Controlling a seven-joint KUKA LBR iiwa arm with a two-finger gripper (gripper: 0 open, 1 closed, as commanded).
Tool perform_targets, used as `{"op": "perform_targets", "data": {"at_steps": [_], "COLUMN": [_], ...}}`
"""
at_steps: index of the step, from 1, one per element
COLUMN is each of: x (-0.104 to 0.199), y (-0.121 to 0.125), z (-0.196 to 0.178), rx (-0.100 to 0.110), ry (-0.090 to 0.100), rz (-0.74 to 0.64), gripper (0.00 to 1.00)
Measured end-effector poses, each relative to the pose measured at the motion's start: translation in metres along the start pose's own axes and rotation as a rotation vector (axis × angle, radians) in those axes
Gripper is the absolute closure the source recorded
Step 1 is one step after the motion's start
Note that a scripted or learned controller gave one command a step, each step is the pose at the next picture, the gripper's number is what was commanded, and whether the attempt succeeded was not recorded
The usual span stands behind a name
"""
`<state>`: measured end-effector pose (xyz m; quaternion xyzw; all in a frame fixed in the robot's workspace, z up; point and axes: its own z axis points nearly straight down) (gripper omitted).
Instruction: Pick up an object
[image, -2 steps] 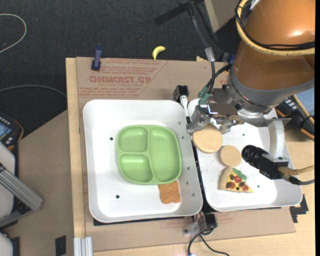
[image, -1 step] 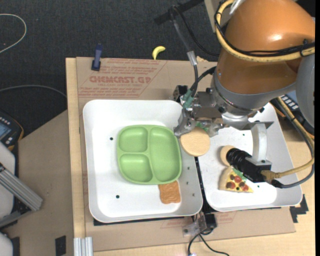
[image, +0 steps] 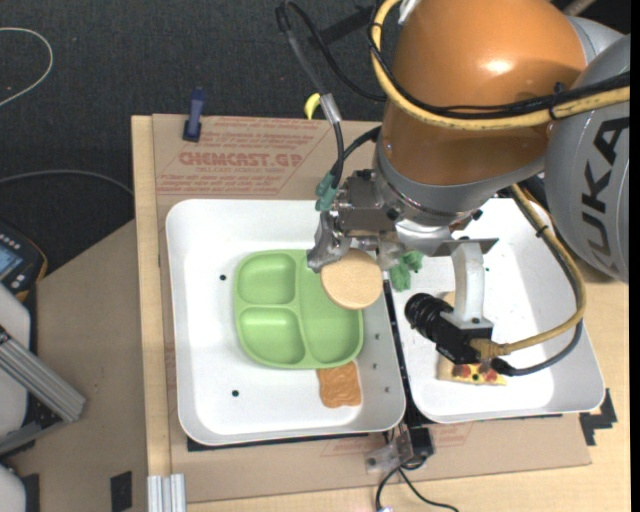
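Tan and disc-shaped, a toy cookie is sitting between the fingers of the gripper, pinched at its upper edge and hanging over the right rim of the green divided plate in the left bin. It is probably light, stiff and smooth, so edge grips risk slipping.

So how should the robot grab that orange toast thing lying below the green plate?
Probably from straight above, pinching the toast piece across its narrower left-right width. It lies flat in the left bin, so only its side edges offer a hold. The green divided plate touches or nearly touches its upper edge, so the top-bottom direction looks crowded.
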<state>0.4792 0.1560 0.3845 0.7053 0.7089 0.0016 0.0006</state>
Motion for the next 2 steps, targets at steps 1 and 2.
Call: {"op": "perform_targets", "data": {"at_steps": [1,2], "x": [-0.068,-0.034], "y": [-0.001,0.0], "z": [0.048,0.027], "rx": [0.011,-0.001], "ry": [-0.003,0.0], "rz": [0.012,0.001], "gripper": [1.0,1.0]}}
